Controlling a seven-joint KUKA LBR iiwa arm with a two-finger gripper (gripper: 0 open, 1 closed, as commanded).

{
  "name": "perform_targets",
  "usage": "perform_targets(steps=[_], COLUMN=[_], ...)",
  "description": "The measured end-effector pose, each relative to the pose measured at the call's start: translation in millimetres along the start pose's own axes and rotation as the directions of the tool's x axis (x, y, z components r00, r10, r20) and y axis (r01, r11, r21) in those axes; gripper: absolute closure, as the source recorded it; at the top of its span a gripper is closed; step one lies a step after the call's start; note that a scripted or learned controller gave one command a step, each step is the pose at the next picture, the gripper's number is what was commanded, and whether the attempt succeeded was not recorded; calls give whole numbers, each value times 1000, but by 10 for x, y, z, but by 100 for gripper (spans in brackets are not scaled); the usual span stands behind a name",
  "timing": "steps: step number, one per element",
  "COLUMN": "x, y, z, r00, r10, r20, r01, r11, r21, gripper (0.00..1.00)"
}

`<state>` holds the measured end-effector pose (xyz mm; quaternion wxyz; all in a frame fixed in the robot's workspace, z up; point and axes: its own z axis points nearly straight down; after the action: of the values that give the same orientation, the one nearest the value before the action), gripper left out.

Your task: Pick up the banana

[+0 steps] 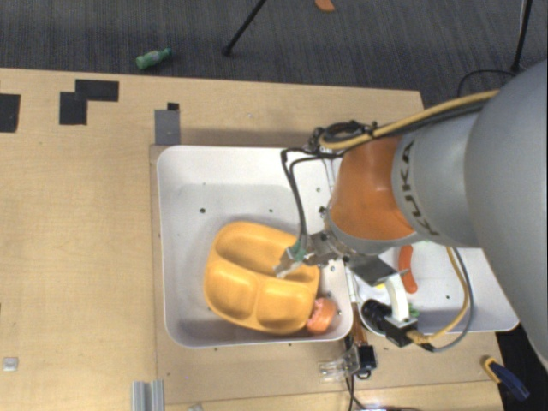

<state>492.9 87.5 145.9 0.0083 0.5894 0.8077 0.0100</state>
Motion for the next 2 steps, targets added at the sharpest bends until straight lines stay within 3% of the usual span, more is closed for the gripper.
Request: perform_targets(steps=[1, 2], x=[147, 565], y=[-20, 122], z=[195, 449], r00=[990, 940], r10=[-141, -341], r20=[-5, -8], r01=[141, 342], r11=[990, 940], r21=[23, 17], gripper=[0, 0])
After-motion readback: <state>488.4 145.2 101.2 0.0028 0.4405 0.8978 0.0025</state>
